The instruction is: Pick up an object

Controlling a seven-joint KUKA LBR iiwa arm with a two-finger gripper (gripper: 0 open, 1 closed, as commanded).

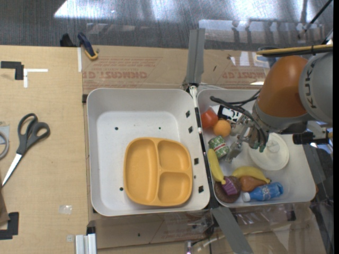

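Fingers of gripper [244, 137] low in right bin [302, 192], right of frame; too blurry to tell if open or shut. Green can [219, 146] just left of them. Orange [222, 127] and tomato [208, 119] above can. Bananas [249, 172], blue bottle [263, 192] lower down. Yellow tray [158, 171] in left bin [106, 142].

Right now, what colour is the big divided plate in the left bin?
The divided plate is yellow-orange, seen clearly in the camera view.
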